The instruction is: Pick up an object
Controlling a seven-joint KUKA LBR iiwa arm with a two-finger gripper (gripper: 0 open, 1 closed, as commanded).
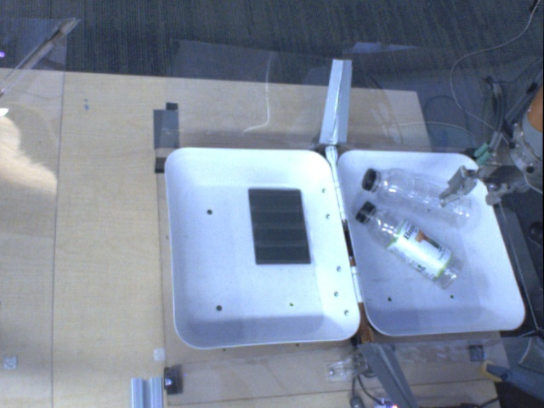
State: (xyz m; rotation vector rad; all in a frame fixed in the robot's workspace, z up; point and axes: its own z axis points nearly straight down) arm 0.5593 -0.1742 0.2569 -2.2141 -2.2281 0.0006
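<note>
Two clear plastic bottles with black caps lie in the right bin (501,304). The upper bottle (410,191) points its cap to the left. The lower bottle (412,246) carries a white and green label and lies slanted. A flat black ribbed block (279,225) rests in the middle of the left bin (195,296). My gripper (467,195) hangs over the right bin's far right corner, above the base end of the upper bottle. Its fingers (452,189) stand open, and I see nothing gripped between them.
A grey metal bar (335,113) sticks up behind the seam between the bins. Cables (497,100) hang at the far right near the arm. Bare wooden bench (85,228) lies left of the bins.
</note>
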